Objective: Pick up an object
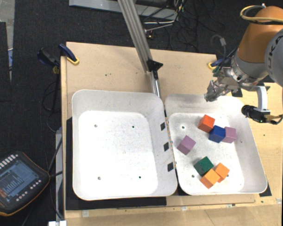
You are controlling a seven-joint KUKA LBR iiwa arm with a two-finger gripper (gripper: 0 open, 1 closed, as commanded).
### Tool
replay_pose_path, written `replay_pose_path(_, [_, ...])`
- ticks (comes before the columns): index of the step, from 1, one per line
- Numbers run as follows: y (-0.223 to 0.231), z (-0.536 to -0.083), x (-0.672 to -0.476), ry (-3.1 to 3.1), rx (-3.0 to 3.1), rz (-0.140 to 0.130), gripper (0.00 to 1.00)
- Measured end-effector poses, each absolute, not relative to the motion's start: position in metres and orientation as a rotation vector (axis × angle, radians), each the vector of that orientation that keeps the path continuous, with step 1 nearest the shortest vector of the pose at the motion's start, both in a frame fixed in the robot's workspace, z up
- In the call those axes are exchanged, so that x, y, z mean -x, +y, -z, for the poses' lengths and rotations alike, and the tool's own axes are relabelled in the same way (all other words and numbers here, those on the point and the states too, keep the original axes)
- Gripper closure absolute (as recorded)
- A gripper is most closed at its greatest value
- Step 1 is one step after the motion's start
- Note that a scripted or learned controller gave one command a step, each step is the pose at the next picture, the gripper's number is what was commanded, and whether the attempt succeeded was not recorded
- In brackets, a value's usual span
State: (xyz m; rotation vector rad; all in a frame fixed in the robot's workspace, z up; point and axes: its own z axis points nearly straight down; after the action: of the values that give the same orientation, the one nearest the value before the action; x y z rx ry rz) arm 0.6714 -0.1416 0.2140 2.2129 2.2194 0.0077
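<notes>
While the arm reaches in from the 3 o'clock side, its gripper hangs above the far rim of the right bin, near that bin's 12 o'clock edge. Whether the claw is open or closed cannot be told at this angle; nothing is visible between its tips.

All the blocks lie in the right bin, toward 6 o'clock from the claw and apart from it. Nearest is an orange cube, which touches a blue cube; a pale purple cube sits against the blue one at its 3 o'clock side. A second purple cube lies alone at about 8 o'clock from that cluster. Farther toward the near rim, a dark green cube touches two orange cubes at its 4 o'clock side.

The blocks are matte, square-edged solids. Both bins are shallow white trays with rounded corners and speckled floors; the left bin adjoins the right. They rest on a pale wooden bench.
</notes>
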Motion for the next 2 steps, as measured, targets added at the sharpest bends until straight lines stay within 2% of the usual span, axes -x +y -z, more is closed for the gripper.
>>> replay_pose_path(1, [-0.142,-0.253,-0.673,2.22,-2.214,-0.006,1.0])
replay_pose_path(2, [-0.084,-0.26,-0.664,2.231,-2.213,-0.003,1.0])
